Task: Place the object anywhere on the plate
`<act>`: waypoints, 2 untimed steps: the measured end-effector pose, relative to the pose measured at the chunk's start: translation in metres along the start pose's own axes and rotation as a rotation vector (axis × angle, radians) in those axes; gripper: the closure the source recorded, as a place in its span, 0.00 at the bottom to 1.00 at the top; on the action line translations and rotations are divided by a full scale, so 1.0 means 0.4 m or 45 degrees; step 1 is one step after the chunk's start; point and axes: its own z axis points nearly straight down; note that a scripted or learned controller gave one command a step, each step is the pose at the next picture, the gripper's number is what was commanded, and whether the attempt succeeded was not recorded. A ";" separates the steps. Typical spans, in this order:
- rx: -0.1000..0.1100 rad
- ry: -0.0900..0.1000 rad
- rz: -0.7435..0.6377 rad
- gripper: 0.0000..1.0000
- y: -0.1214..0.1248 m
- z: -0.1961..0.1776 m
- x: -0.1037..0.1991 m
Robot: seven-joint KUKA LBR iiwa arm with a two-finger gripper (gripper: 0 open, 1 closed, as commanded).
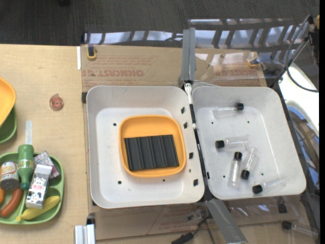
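Note:
A yellow-orange plate (152,124) lies in the middle of the left white bin (101,151). A black ribbed rectangular mat (152,152) rests flat on it and covers most of its floor. Several clear vials with black caps lie loose in the right white bin (274,111). One vial (227,109) lies near the far wall, one (231,144) sits mid-bin, two (235,171) lie close together toward the front, and one (268,185) is at the front right corner.
On the wooden table at left stands a green tray (51,207) with toy food and a small bottle. A yellow bowl (5,103) sits at the left edge, near a small pink disc (56,102). Cardboard (132,67) and a metal rack (244,34) lie behind the bins.

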 end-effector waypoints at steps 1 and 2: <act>0.002 0.002 -0.281 1.00 -0.137 -0.133 0.108; 0.004 0.002 -0.732 1.00 -0.214 -0.142 0.231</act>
